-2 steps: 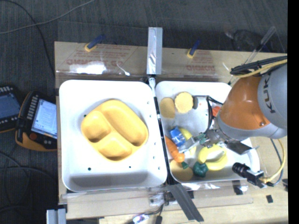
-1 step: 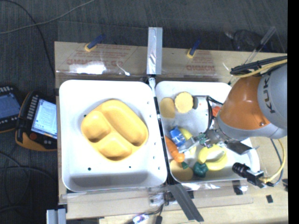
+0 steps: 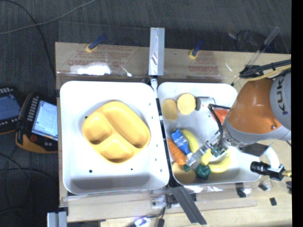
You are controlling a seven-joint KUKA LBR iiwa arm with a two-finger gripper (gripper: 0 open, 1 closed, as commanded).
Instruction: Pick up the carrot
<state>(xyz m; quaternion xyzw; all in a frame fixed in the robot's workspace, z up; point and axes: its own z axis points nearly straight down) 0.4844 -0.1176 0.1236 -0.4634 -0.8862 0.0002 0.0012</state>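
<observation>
The carrot [image 3: 176,152] is an orange stick lying along the left wall of the right bin [image 3: 227,91], its lower end beside a tan lump [image 3: 182,170]. My gripper [image 3: 203,155] hangs low over the front middle of that bin, just right of the carrot and apart from it. Its fingers stand open, one fingertip [image 3: 191,161] near the carrot's lower end and the other towards the right. Part of a yellow banana-like piece [image 3: 218,164] shows below and between them. The carrot is not between the fingers.
Crowded around the carrot are a blue packet [image 3: 180,140], a small yellow banana [image 3: 191,139], a dark green piece [image 3: 203,172], two round yellow discs [image 3: 186,103] at the back and a red-edged item [image 3: 218,111]. A yellow divided plate [image 3: 116,130] fills the left bin [image 3: 71,174].
</observation>
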